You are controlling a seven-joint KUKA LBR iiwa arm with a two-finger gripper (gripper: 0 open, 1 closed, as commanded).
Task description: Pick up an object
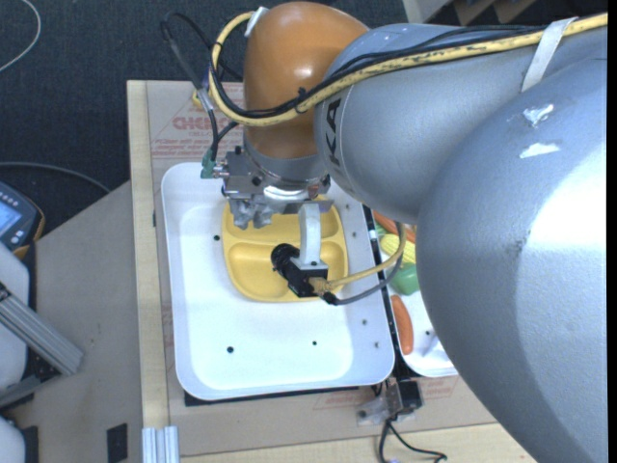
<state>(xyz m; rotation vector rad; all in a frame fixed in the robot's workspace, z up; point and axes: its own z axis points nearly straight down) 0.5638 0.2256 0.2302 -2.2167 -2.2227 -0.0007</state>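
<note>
In the left bin (pixel 188 287), the gripper (pixel 249 212) hangs low over the far edge of the yellow divided dish (pixel 253 270). Watch out: that smooth, shallow rim could slip free, or the dish could skid across the bin. Whether the gripper is spread or closed, I can't tell.

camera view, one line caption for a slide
End effector over a yellow divided tray in a white bin, arm reaching from the right
</note>
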